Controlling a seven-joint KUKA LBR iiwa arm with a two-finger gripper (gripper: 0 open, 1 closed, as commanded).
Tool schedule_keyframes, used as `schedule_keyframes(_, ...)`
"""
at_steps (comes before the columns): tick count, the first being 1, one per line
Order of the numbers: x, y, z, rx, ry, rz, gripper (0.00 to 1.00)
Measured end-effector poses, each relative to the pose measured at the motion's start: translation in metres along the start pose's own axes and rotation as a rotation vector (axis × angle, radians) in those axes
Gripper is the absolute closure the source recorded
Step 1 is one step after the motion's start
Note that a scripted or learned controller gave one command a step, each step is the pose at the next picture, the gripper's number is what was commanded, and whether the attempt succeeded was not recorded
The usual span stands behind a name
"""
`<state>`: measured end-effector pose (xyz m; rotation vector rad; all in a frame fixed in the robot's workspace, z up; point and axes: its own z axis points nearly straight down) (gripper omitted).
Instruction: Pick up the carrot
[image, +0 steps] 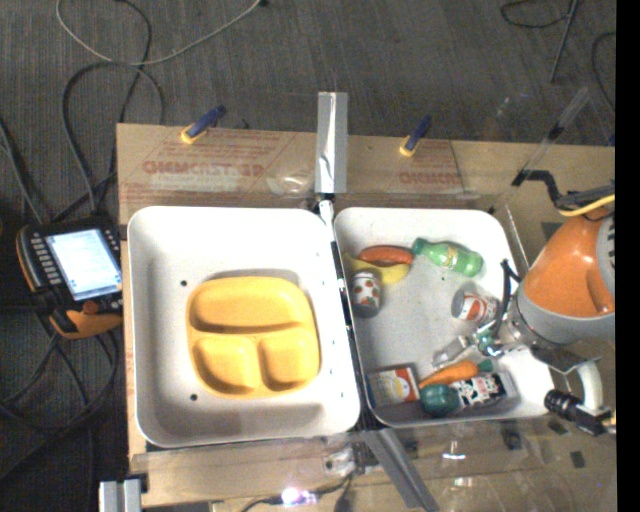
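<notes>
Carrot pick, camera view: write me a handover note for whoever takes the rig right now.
Hand: low in the right bin, near its right wall; open or shut cannot be told.
Carrot: lying in the right bin's near end, between a small carton and a dark bottle, just below the hand.
Left bin: holds a yellow tray.
Done: no lift; carrot is on the bin floor.
Left: grasp and lift it.
</notes>
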<state>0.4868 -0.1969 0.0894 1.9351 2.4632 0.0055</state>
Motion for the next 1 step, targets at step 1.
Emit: schedule_keyframes(1, 0.0008, 0.0032, -0.0122, -0.008, -0.001, -0.002, 1.0)
